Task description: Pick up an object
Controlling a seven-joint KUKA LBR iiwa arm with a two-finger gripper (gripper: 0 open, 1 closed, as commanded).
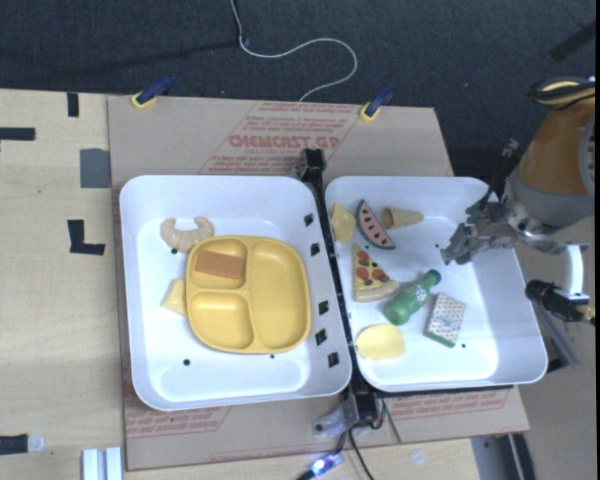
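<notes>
The claw (464,246) is hovering at the right bin's (500,353) three o'clock side, just beside the green bottle (411,299); how far it is gaping, I cannot tell.

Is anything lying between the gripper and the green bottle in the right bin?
Nothing visible. The gripper hangs over the right white bin, up and to the right of the small green plastic bottle, with only bare bin floor between them. The speckled box lies below that line.

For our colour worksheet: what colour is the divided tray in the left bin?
Yellow; the divided tray shows plainly in the camera view.
</notes>
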